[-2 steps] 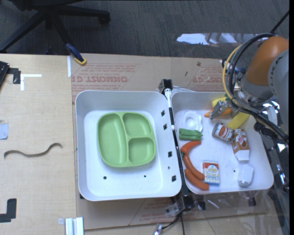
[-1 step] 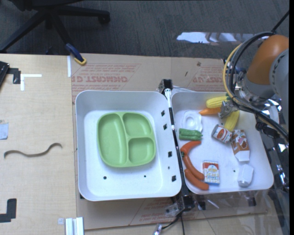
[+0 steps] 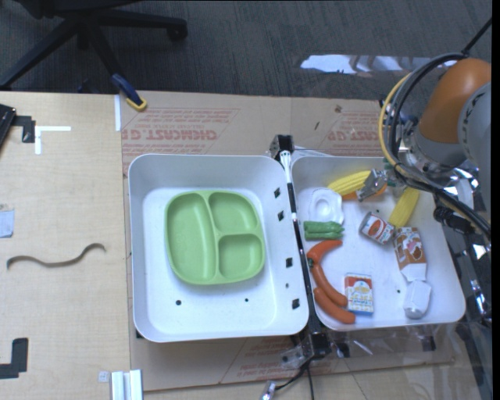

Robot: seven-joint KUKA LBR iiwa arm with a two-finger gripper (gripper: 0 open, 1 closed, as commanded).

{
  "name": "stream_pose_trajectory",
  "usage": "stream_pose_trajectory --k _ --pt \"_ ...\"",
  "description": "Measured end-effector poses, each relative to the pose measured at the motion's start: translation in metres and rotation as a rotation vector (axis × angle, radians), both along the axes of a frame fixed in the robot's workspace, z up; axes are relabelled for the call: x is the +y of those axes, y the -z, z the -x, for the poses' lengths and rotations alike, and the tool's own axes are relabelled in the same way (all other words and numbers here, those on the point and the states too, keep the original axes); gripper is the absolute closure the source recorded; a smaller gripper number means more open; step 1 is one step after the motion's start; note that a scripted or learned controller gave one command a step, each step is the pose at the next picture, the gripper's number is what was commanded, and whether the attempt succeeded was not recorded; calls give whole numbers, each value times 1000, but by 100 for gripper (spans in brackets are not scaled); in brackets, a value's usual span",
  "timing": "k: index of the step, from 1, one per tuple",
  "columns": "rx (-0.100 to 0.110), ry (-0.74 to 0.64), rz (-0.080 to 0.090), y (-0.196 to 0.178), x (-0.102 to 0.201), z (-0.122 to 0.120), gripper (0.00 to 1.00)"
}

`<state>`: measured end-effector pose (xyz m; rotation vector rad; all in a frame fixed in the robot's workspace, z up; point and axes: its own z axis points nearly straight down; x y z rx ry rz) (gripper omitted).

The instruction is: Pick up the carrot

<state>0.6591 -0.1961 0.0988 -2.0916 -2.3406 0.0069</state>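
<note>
Two white bins sit side by side on a sheet of cardboard (image 3: 195, 125) printed with red lettering; the cardboard lies on a pale wooden bench (image 3: 58, 195), and beyond it is dark grey carpet (image 3: 258, 55) with the black base of an office chair (image 3: 94, 23). The left bin (image 3: 144, 258) holds a green divided tray (image 3: 215, 236). The right bin (image 3: 445, 308) holds the clutter: the carrot (image 3: 322, 250), a curved orange piece, lies near the bin's left wall, just below a green vegetable (image 3: 323, 230) and above a sausage (image 3: 330, 297); a white cup (image 3: 322, 205), corn (image 3: 349, 183), a yellow piece (image 3: 405, 206), a can (image 3: 376, 229), a small box (image 3: 358, 293) and a packet (image 3: 409, 251) lie around. The arm (image 3: 457, 101) reaches over the bin's far right corner; its gripper (image 3: 375, 186) hangs near the corn, well apart from the carrot. A thin dark cord (image 3: 55, 259) curls on the bench.
</note>
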Motion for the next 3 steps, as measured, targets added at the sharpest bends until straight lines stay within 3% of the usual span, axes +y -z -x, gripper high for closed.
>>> stream_pose_trajectory --k 1,2,3 --pt "20 308 -16 10 -15 2 0" --pt "29 421 -14 11 -10 4 0" --pt "7 422 -3 2 -13 1 100"
